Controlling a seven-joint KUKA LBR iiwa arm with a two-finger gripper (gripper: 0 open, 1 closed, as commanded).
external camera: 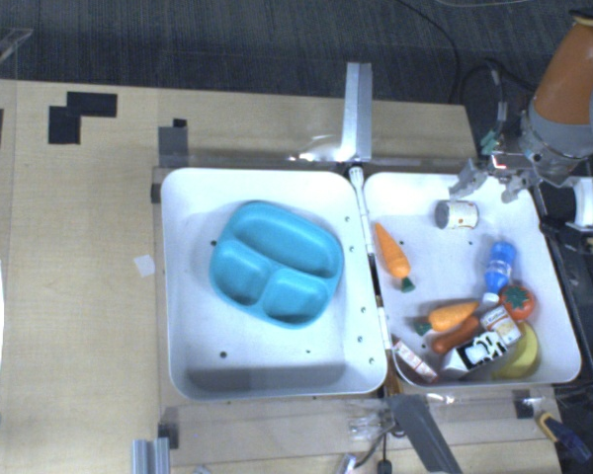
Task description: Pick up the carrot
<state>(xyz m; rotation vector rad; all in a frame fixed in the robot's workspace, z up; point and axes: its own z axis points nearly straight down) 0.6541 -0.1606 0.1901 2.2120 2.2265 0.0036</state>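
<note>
The carrot (391, 255) is lying in the right bin (415, 194), close to the wall that this bin is sharing with the left bin (183, 294). Its orange body is pointing up and to the left, and its green end is pointing down and to the right. Nothing is touching it.

The pincer (492, 181) is hanging over the far right part of the right bin, well apart from the carrot. Its 2 fingers are standing apart, and nothing is sitting between them. Just below and to the left of it, a small white cylinder (458, 213) is lying on its side on the bin floor. The arm (573, 87), grey with an orange band, is reaching in from the right side.

In the near right corner of the right bin, several things are lying together: a blue bottle (499, 265), a second orange vegetable (453, 316), a red tomato-like piece (519, 302) and a yellow banana-like piece (521, 356). Some of them are touching each other.

In the left bin, a blue tray (275, 262) with 3 compartments is resting tilted near the middle. Both bins are sitting side by side on the pale counter (69, 265).
</note>
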